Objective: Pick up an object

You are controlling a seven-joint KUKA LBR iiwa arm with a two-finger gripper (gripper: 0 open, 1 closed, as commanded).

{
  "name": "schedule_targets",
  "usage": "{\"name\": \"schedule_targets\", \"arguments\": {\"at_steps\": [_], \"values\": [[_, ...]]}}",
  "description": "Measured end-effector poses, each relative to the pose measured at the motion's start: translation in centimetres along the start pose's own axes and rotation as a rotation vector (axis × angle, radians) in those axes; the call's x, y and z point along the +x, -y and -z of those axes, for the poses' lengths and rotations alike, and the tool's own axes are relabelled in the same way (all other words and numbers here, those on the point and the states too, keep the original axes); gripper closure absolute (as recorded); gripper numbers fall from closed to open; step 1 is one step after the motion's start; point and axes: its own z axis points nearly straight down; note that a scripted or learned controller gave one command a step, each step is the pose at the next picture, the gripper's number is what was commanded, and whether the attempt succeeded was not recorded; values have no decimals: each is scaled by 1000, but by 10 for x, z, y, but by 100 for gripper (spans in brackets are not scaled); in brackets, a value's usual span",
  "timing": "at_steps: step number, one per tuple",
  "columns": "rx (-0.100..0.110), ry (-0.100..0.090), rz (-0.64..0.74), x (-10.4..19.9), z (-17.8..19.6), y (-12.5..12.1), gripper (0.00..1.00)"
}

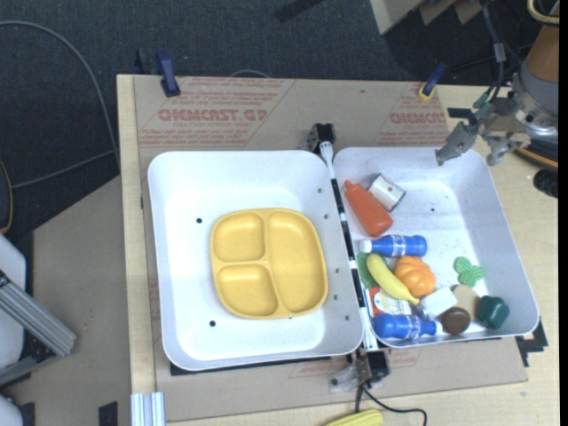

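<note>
The grey two-finger gripper (476,140) hangs over the top right corner of the right shallow white bin (497,211). Its fingers are spread apart and hold nothing. The toys lie lower in that bin: an orange-red plastic bottle (366,208), a small silver can (387,190), a yellow toy banana (389,278) and a blue and white bottle (396,246). The left white bin (177,238) holds a yellow plastic tray with three parts (266,263). Both bins sit on a brown cardboard sheet (222,114). Dark carpet (71,25) lies around the bench.

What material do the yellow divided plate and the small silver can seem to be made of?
The yellow divided plate looks like moulded plastic: even colour, soft sheen, rounded compartments. The small silver can looks metallic, grey and shiny, though it may be plastic.
</note>
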Motion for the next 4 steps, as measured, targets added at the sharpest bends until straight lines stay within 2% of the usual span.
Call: {"name": "schedule_targets", "arguments": {"at_steps": [1, 2, 3, 4], "values": [[1, -1, -1, 34, -153, 128, 0], [1, -2, 0, 64, -153, 140, 0], [-1, -1, -1, 64, -143, 139, 100], [-2, -1, 1, 126, -52, 76, 100]]}}
